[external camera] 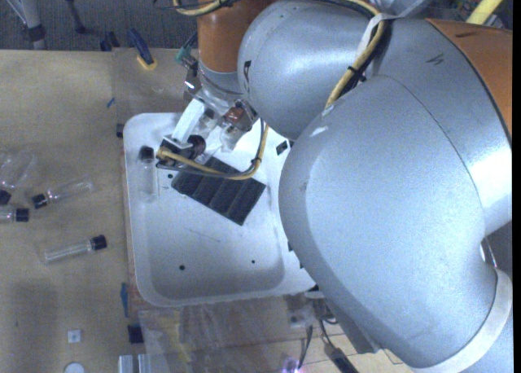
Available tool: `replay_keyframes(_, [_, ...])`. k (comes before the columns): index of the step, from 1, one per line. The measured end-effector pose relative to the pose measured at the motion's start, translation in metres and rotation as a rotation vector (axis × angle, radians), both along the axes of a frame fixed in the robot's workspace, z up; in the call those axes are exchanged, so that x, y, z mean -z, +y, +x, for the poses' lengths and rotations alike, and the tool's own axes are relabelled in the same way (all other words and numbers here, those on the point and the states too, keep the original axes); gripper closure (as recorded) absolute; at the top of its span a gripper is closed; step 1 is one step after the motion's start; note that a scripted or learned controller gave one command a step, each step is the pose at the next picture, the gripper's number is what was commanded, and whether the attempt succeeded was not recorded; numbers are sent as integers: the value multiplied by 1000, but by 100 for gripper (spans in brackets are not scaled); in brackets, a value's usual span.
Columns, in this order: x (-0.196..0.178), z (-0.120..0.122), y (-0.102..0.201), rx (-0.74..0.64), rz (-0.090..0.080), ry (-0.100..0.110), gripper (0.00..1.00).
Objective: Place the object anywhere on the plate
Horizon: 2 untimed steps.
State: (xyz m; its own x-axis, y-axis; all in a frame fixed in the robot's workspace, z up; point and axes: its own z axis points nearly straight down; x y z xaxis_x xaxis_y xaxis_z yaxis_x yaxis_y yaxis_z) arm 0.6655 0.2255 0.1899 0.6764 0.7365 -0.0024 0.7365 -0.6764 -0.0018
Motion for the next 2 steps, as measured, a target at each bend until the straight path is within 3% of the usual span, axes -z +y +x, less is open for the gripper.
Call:
replay_keyframes(1, [10, -10, -2, 531, 1, -3, 100])
replay_keyframes(2, [5, -18, 1, 166, -1, 3, 100])
